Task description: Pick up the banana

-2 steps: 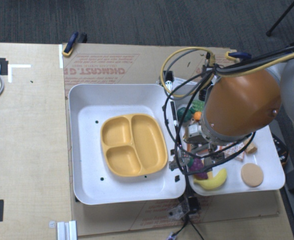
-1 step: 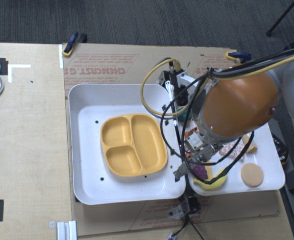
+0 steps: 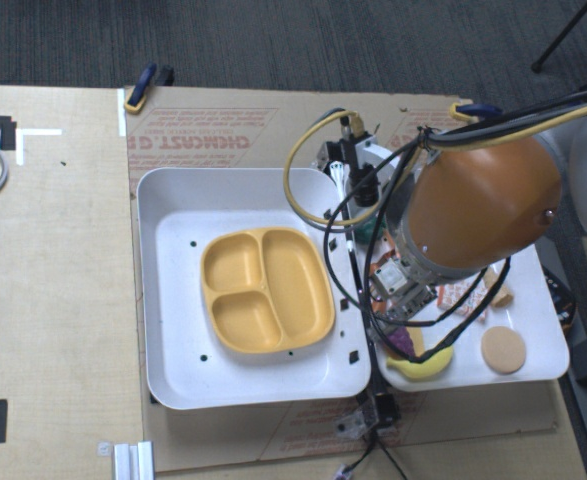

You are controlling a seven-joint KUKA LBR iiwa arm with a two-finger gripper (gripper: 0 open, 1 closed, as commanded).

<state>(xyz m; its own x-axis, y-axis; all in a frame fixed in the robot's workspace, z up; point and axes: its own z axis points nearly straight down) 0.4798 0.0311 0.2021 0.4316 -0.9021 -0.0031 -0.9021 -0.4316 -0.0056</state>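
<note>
Banana [image 3: 423,364] in right bin, just below end effector [image 3: 405,303].

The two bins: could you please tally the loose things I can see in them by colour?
Yellow: 2, the divided plate in the left bin and the banana in the right bin.
Tan: 1, the round cookie.
Purple: 1, a small item beside the banana, partly hidden by the arm.
Total: 4 clearly visible; the arm covers others.
</note>
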